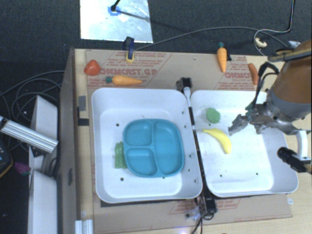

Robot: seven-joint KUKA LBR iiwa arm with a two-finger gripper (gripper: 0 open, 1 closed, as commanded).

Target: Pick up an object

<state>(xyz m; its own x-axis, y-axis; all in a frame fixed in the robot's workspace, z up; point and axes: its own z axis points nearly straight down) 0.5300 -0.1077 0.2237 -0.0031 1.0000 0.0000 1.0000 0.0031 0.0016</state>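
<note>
— Two bins, you say? What's in the right bin [253, 179]?

— You have a yellow banana [219, 140] near its centre, and a green bumpy ball [212, 115] just beside it at 11 o'clock.

— Where is your end effector [237, 126]?

— At 2 o'clock from the banana, close to it but apart. Its fingers look spread with nothing between them.

— And the left bin [105, 179]?

— You see a blue divided plate [153, 146], with a green piece [119, 155] touching it at 9 o'clock.
</note>
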